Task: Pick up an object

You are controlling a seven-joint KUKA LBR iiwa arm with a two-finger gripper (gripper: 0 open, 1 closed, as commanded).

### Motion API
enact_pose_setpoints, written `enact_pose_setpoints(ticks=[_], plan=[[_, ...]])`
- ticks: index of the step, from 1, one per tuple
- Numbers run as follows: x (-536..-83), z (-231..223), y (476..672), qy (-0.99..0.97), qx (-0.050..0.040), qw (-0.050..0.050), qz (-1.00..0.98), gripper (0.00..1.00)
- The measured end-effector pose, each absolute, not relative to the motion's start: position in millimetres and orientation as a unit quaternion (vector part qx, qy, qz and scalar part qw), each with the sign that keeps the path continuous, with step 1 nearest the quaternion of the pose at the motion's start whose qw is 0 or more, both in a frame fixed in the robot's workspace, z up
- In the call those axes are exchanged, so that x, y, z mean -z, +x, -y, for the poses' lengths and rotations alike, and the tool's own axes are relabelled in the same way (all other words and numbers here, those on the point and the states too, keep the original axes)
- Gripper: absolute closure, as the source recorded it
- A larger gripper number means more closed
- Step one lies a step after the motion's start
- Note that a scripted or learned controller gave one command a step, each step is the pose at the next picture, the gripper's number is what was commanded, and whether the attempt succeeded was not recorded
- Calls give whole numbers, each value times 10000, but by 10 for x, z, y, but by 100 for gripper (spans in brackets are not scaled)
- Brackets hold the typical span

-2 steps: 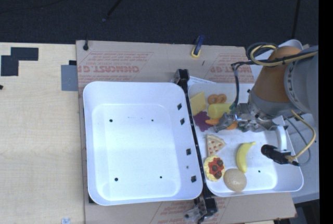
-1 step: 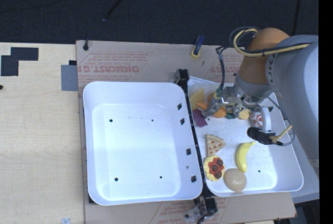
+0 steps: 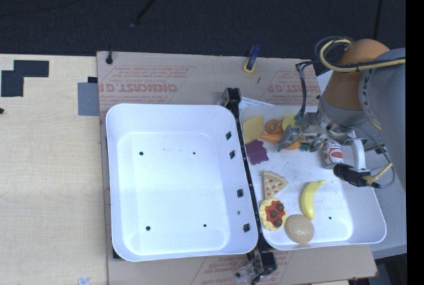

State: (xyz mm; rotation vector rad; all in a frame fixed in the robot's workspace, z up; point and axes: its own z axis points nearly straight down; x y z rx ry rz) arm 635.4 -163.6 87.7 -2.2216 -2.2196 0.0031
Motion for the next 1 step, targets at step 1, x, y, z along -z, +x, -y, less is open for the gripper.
enact_pose_setpoints(ticks=[1], plan=[[-973, 1631, 6347, -7065, -25, 30, 7077, 100]])
